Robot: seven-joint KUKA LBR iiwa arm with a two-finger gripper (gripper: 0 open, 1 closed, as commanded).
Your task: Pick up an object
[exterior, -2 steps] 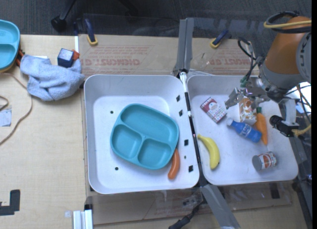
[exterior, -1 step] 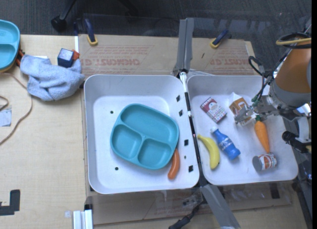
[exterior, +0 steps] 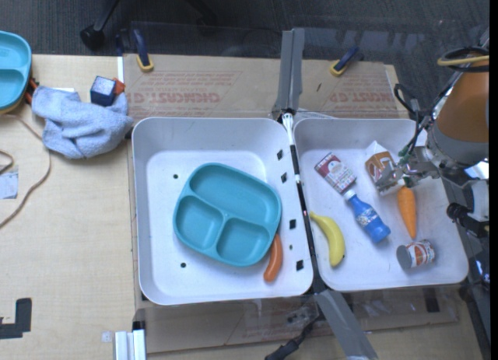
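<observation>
The carrot (exterior: 407, 209) lies in the right bin (exterior: 459, 277), its top end just under and touching the gripper (exterior: 398, 176), its tip pointing away toward the near rim. Whether the gripper is clenched or released I cannot tell, since its tip sits low among the items and blurs into them. To do this step well, the descent should probably centre on the carrot's thick upper end and close across its narrow width, not along it, so it does not roll out. Just to the left of the gripper sits a small brown packet (exterior: 378, 166), near enough to be nudged or caught instead. Further left lie a red-and-white carton (exterior: 335, 173) and a blue bottle (exterior: 367, 218), then a banana (exterior: 332, 237); below the carrot's tip stands 1 small can (exterior: 417, 254). Well to the left, the other bin (exterior: 148, 195) holds a teal divided plate (exterior: 226, 214) with a sausage (exterior: 272, 260) beside it.
</observation>
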